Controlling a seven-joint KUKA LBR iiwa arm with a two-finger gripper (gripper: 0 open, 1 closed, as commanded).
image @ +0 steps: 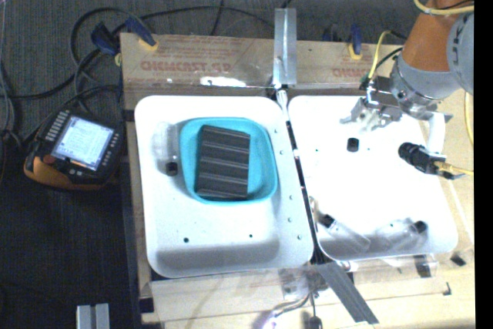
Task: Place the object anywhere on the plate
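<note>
At the far left of the frame, a handheld control pendant with an orange body and a lit screen (75, 142) lies on the dark carpet, with black cables looping above it. A pale wooden back board (192, 65) runs along the top of the bench, and a blue clamp (139, 31) grips its upper left corner.

In the left half sits the left shallow white bin (223, 243). A teal, rounded-square plate (263, 166) lies in its upper middle. The dark grey, ridged rectangular block (223, 161) rests flat on that plate, inside the rim and roughly centred, with its long side running up and down the frame. Touching the plate's left edge is a small dark piece (171, 166), too small to identify.

A metal strip (286, 42) stands upright at the top centre, where the two bins meet.

The right shallow white bin (370, 204) fills the right half. A small black item (352, 143), perhaps a little cube, lies on the bin floor in its upper part. Just above and to the right of it hangs the silver two-finger gripper (368, 113), well apart from the plate and the block. Nothing is seen in its grasp, and whether it is spread or pressed together cannot be told from this angle. The grey arm with its orange band (431, 35) enters from the upper right corner
</note>
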